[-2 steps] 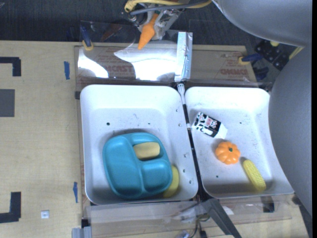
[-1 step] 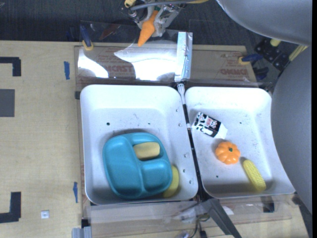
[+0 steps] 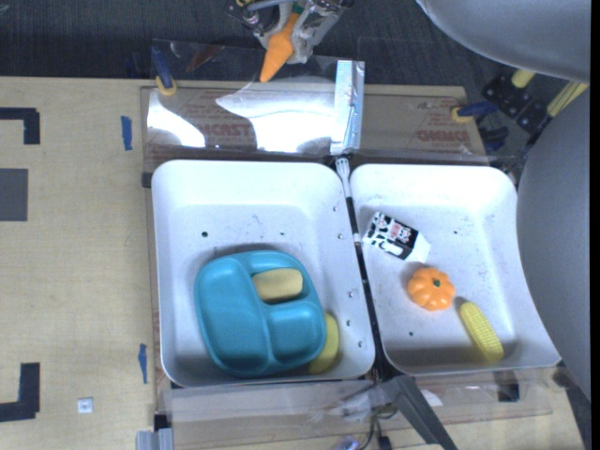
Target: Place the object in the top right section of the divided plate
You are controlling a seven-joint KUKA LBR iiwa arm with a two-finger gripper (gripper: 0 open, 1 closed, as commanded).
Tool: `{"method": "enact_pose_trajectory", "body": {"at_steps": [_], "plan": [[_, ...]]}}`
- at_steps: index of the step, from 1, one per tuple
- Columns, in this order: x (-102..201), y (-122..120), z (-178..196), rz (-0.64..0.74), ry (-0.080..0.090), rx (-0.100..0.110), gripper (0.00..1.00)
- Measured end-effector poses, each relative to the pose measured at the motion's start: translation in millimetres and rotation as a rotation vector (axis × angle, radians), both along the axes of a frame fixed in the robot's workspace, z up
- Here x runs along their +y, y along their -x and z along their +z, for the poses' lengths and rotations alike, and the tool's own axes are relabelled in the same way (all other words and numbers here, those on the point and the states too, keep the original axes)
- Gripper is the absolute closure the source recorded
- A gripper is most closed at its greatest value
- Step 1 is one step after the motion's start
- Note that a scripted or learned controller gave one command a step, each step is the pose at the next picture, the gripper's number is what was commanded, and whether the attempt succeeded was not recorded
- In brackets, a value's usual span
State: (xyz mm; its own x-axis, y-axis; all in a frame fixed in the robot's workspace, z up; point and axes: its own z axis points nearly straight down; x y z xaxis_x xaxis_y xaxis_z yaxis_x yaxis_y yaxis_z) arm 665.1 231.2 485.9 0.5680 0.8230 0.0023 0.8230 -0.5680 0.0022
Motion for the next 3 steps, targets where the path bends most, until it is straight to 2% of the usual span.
{"method": "enact_pose_trajectory", "body": {"at_steps": [2, 3], "plan": [[4.8, 0.7, 20.4, 0.009, 0.0, -0.004, 1.0], [-17.5, -1.2, -54.9, 0.067, 0.003, 0.011, 1.0]]}}
